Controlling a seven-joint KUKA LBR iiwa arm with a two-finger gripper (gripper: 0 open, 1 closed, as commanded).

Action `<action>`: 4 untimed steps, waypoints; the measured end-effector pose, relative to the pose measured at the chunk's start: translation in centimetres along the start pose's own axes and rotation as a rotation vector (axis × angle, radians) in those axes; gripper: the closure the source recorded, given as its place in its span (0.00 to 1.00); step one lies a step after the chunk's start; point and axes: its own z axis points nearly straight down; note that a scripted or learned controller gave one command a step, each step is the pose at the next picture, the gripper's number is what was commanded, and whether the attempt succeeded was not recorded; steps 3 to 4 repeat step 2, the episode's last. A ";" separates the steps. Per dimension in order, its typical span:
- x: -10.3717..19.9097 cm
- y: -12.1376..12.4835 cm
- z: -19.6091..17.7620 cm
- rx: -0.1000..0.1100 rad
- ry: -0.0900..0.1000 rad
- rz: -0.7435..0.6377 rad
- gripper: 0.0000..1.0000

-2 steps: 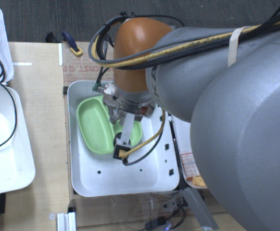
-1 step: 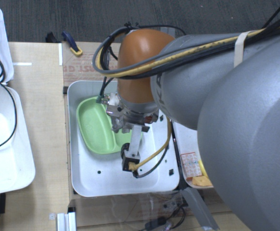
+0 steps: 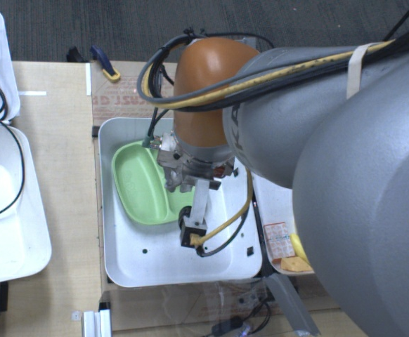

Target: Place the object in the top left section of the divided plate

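You are looking down at the bench [image 3: 53,111], and the big grey arm [image 3: 359,160] is reaching in from the right. It is covering most of that side. Its orange band [image 3: 208,93] is sitting right above the white bin [image 3: 145,262] in the middle.

The end effector [image 3: 181,175] is hanging under the orange band. It is pointing down into this bin, over the right edge of the green plate [image 3: 140,184]. The arm is hiding it from above, so you cannot tell how far open it is. You also cannot tell if it is holding anything.

The green plate is lying flat in the left half of the bin, close to the bin's left wall. Its right side is going under the end effector, so you are seeing only part of it. The part you are seeing is bare green. You cannot tell from here where the walls inside the plate are running.

The object for the plate is hard to pick out. A small yellow thing [image 3: 297,257] is peeking out from under the arm, outside the bin on its right side. It is lying just beside a white tag [image 3: 277,236]. You cannot tell what it is.

The other white bin [image 3: 18,248] is sitting on the left, well apart from the plate. A black cord [image 3: 23,168] is looping over it. A blue clip [image 3: 105,63] is lying on the bench near the top, above the middle bin.
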 end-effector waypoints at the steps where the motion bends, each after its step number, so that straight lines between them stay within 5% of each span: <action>1: 1.9 6.9 5.6 -0.003 0.004 0.451 1.00; 2: 3.5 8.2 11.2 -0.019 0.024 0.406 1.00; 4: 3.5 8.2 11.2 -0.019 0.024 0.406 1.00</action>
